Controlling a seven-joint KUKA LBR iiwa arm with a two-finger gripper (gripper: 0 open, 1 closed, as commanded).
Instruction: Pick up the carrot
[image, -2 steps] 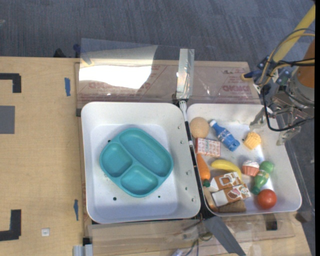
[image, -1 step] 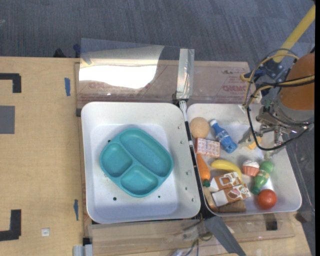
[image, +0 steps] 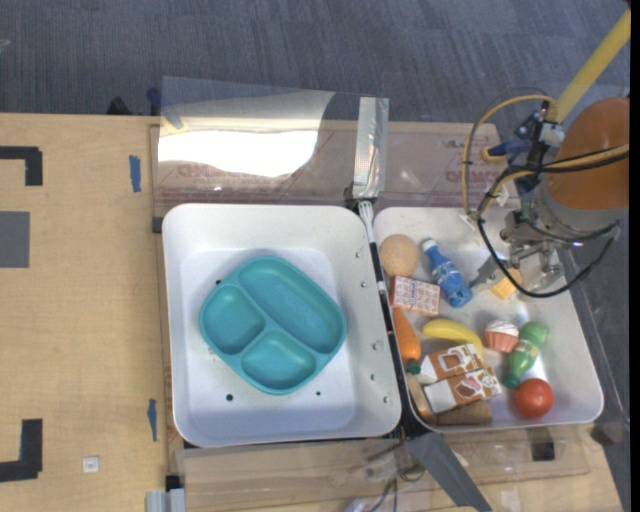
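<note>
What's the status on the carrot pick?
Tool over right bin's far end, carrying nothing. Carrot lies against the bin's left wall. Box, banana crowd it.

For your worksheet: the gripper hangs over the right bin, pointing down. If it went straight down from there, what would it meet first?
Probably the small yellow block, which lies just below the gripper in the right bin, or the bare bin floor beside it; depth is hard to judge from this slant. The carrot lies well off to the side.

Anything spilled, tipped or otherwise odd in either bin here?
Nothing stands out. The toy food lies jumbled in the right bin, the carrot along its left wall, and the teal plate sits flat in the left bin.
</note>
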